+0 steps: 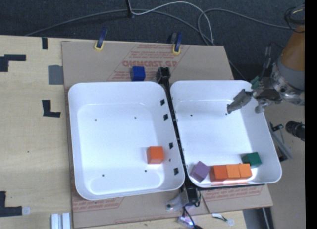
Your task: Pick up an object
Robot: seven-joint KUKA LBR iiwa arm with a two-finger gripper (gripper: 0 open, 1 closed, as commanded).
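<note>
bins sit side by side on the bench in front of you, the left bin (79, 124) and the right bin (267, 139), their inner walls touching along a line of black clips. look at the gripper (247, 102) coming in from the right edge: it hangs over the upper right part of the right bin, one grey finger (237, 102) slanting down toward the bin floor, the other showing beside it with a gap between, so you can read the fingers as spread apart with nothing between them. your candidate objects lie well apart from it. along the right bin's near wall you have a purple block (199, 170), then an orange bar (230, 172) touching or just beside it, and a green block (252, 159) just above the bar's right end. in the left bin an orange cube (155, 155) sits alone near the lower right corner. a blue block (138, 72) rests on the cardboard behind the left bin.
</note>
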